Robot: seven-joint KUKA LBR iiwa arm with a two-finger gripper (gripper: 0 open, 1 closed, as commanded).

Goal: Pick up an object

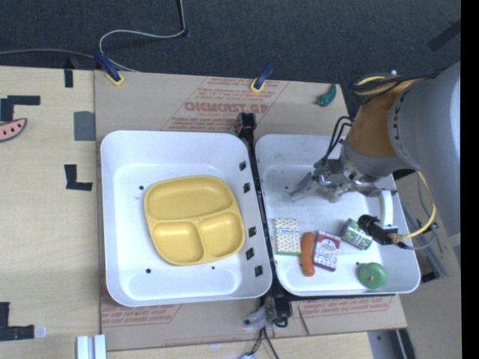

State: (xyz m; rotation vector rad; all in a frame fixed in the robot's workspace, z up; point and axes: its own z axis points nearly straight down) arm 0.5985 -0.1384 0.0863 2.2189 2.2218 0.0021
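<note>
In the camera view you look down on a bench point(45, 223) carrying 2 shallow white bins side by side on a sheet of brown cardboard point(217, 103).

The left bin point(120, 223) holds a yellow divided plate point(194, 219) with 3 compartments, lying flat near the bin's middle.

The right bin point(404, 275) holds the loose objects, all along its near edge. From left to right you see a small pale patterned packet point(287, 235), an orange-red sausage-shaped toy point(307, 253) just beside it, a small red and white box point(326, 250) touching or nearly touching that toy, a small green can point(357, 234) lying tilted farther right, and a green apple point(372, 274) in the near right corner.

The arm point(389, 126) reaches in from the right, its orange band above the wrist. The hand point(303, 190) sits low over the far part of the right bin, its fingers pointing left toward the bin's bare floor. You cannot tell how far the fingers are open, and nothing shows between them. The hand is well apart from the packet and the other objects.
</note>
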